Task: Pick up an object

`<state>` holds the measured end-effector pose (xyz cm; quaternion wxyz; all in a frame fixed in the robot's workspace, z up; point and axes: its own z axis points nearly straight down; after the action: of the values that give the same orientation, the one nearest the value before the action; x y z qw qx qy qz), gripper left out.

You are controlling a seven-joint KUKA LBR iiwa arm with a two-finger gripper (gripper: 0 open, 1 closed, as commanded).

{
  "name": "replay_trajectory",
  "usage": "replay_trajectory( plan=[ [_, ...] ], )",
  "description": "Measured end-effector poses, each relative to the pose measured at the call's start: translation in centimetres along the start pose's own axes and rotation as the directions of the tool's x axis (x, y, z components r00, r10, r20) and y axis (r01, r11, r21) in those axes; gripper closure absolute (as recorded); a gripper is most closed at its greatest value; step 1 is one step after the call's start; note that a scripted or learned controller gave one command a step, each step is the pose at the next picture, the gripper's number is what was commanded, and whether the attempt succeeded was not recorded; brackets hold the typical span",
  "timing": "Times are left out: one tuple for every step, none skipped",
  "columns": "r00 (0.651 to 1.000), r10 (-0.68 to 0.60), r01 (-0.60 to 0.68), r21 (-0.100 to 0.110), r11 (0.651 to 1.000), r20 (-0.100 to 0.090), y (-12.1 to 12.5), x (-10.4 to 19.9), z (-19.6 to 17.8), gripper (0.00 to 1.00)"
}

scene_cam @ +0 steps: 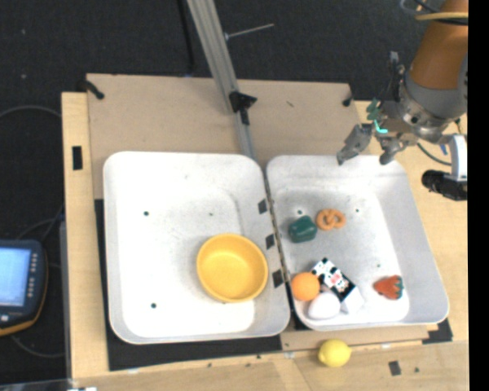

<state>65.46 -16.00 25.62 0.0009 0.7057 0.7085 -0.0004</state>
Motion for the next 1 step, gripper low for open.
replay_trajectory(
  plan=[
    [1.0,0.0,0.0,0.004,1.0,0.001,0.64,0.4,4.71,0.0]
  ],
)
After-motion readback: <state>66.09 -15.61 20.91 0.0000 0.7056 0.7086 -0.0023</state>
